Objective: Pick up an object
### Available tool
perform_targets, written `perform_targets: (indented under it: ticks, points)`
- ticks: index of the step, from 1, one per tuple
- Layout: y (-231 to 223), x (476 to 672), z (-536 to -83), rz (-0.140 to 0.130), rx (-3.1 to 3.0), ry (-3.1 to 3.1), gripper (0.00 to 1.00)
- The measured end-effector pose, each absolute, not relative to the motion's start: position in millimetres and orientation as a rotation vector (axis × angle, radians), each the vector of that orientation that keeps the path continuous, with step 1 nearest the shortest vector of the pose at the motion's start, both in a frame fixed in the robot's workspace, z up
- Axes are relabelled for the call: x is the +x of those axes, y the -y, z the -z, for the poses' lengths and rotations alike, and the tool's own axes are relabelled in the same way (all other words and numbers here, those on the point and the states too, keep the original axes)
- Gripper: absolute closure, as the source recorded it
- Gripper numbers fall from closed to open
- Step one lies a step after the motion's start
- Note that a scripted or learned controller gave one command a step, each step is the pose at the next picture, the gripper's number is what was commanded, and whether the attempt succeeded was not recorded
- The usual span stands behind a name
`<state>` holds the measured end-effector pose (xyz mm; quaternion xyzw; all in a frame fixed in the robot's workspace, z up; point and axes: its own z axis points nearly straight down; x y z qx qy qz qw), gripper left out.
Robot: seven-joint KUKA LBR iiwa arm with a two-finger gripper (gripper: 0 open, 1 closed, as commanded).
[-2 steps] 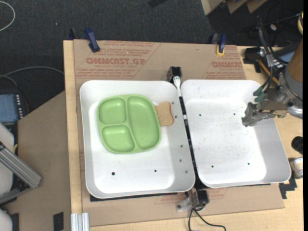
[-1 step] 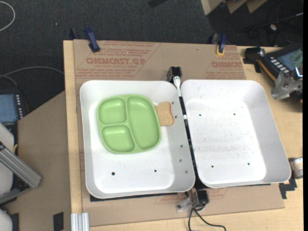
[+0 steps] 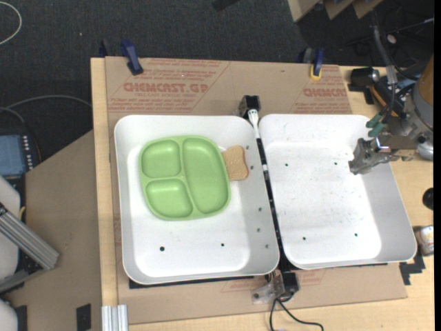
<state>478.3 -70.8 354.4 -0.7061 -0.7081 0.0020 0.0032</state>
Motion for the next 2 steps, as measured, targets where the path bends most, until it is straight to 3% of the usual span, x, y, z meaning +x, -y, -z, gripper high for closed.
perform_targets:
  ticks: [1,2]
  points:
    - [-19,479.2,-350,-0.001,-2.206,2.230,1.00]
    - [-36,479.7,-373,0.006,-2.220,2.227,1.00]
